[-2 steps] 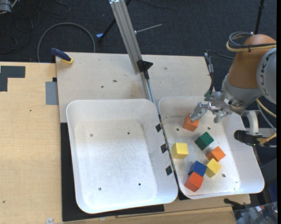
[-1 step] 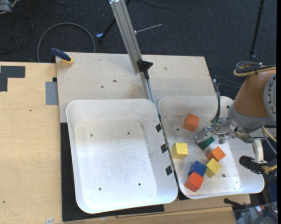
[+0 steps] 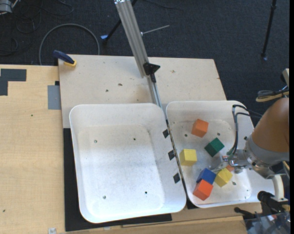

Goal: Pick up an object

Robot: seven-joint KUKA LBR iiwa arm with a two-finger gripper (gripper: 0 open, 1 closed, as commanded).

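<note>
From above, the arm [image 3: 271, 135] enters at the right edge of the frame, its orange band a rounded mass at mid-right and the grey wrist below it angled down and leftward into the right bin [image 3: 205, 106]. The gripper [image 3: 228, 164] sits low in the lower right part of that bin, its metal tip just beside a yellow cube [image 3: 224, 177] and near a blue cube [image 3: 206, 175] — whether it is clenched, released or grasping anything cannot be told, since the tip is small and blurred against the blocks.

The blocks all lie in the right bin: an orange cube [image 3: 200, 127] toward the upper middle, a green cube [image 3: 214, 146] below and right of it, a second yellow cube [image 3: 188, 156] near the bin's left wall, and a red cube [image 3: 203, 189] at the bottom, touching the blue one. The left bin [image 3: 88, 116] fills the centre of the frame. An aluminium bar [image 3: 133, 33] slants from top centre down to the seam between the bins.
</note>
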